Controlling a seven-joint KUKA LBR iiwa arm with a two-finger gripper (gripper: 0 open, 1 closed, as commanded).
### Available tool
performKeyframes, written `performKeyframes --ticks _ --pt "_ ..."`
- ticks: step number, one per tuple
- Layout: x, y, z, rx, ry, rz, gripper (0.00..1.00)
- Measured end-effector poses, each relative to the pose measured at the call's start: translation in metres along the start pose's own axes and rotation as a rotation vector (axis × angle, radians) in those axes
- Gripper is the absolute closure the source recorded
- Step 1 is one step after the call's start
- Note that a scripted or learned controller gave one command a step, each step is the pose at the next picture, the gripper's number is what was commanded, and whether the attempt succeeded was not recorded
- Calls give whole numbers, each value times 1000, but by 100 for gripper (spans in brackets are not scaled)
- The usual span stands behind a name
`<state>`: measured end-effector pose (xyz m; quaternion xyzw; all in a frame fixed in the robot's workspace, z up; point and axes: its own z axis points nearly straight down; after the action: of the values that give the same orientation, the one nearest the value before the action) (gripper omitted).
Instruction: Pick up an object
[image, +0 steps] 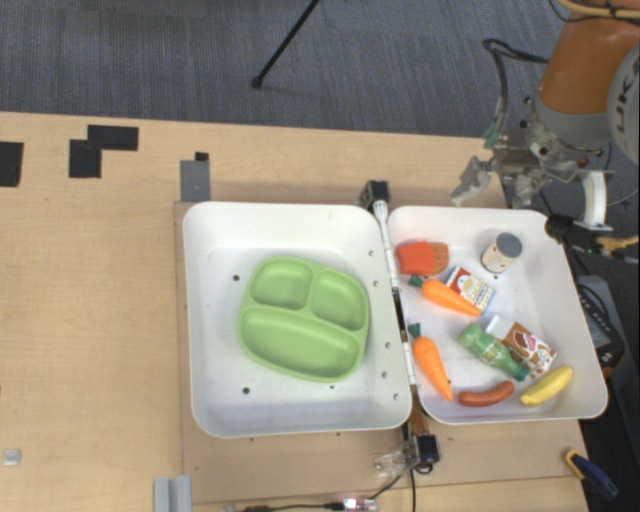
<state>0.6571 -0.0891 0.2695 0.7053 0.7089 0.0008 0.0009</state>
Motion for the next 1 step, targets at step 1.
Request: performKeyframes --ticks 1 --pt "-16 -71 103 4 0 123 0"
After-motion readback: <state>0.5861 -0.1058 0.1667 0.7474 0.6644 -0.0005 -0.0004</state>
